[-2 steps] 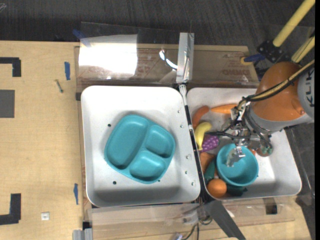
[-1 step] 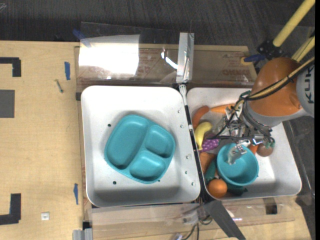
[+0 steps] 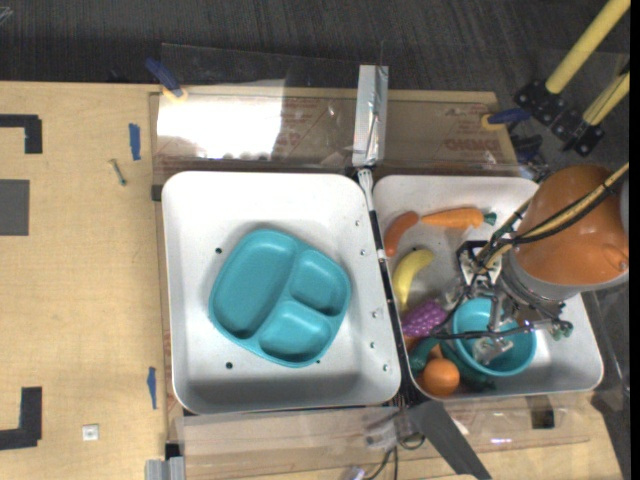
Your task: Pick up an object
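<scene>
Tool (image 3: 492,346) low over teal bowl (image 3: 497,348), finger state unclear. Risk of snagging bowl rim, nudging orange ball (image 3: 440,375), missing grasp

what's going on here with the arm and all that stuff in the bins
A grey robot arm with an orange band reaches in over the right bin, its hand down inside a teal bowl. Around the bowl lie toy foods: a banana, a carrot, purple grapes and an orange. Nothing can be seen held in the hand. The left bin holds a teal divided plate.
</scene>
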`<state>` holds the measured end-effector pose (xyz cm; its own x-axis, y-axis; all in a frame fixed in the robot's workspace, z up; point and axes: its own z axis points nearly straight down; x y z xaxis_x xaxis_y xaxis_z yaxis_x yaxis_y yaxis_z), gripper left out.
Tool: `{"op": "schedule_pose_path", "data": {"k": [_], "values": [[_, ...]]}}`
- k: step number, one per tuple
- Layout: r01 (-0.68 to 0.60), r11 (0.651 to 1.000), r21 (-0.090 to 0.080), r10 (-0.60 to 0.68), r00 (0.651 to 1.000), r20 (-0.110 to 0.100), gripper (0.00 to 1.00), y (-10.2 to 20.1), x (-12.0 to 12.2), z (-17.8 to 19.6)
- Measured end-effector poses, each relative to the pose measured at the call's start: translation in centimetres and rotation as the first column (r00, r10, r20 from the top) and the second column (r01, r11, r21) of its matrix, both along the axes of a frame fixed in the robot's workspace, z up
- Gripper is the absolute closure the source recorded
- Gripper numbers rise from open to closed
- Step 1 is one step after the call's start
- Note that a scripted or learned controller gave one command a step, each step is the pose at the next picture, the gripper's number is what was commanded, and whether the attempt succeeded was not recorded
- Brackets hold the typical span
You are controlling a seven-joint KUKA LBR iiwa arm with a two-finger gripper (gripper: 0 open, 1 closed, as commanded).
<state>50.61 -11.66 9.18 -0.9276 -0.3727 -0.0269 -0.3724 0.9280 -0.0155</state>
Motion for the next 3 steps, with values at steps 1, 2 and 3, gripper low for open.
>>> {"op": "schedule_pose_path", "data": {"k": [1, 2, 3], "values": [[0.0, 1.0, 0.007, 0.001, 1.0, -0.027, 0.0, -0.4, 7.6, 4.0], [0.017, 1.0, 0.003, -0.017, 1.0, -0.024, 0.0, 1.5, 8.3, -0.3], [-0.008, 1.0, 0.002, 0.008, 1.0, -0.003, 0.0, 1.4, 0.7, 0.0]]}}
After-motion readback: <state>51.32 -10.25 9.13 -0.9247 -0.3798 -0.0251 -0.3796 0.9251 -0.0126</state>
